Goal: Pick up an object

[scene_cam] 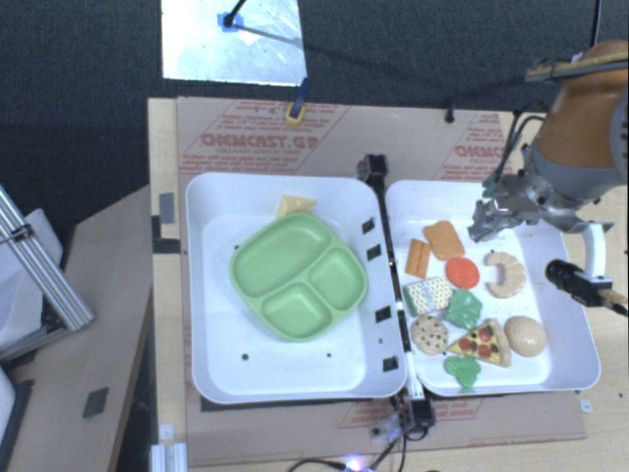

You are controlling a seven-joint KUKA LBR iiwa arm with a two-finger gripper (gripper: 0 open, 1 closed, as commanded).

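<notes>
Gripper (488,222) sits over the upper part of the right bin (580,362), arm coming in from the right. Can't tell how it's set from this angle; nothing visibly held.

Relative to the gripper:
- orange bread slice (444,239): just to its left and slightly toward the camera, closest item.
- orange fry piece (418,258): further left, beside the bread slice.
- red tomato slice (463,272): toward the camera from it, near.
- croissant (506,273): toward the camera and slightly right, near.
- patterned cracker block (428,295), green leaf piece (464,309): further toward the camera.
- cookie (429,334), pizza slice (482,343), tan bun (525,335), green broccoli piece (460,370): well apart, at the bin's near end.

Left bin (211,224), well to the gripper's left: green divided plate (299,276), tilted diagonally, with a yellow cheese wedge (294,206) just beyond its far edge.

All food items lie on the bin floor, none lifted.
</notes>
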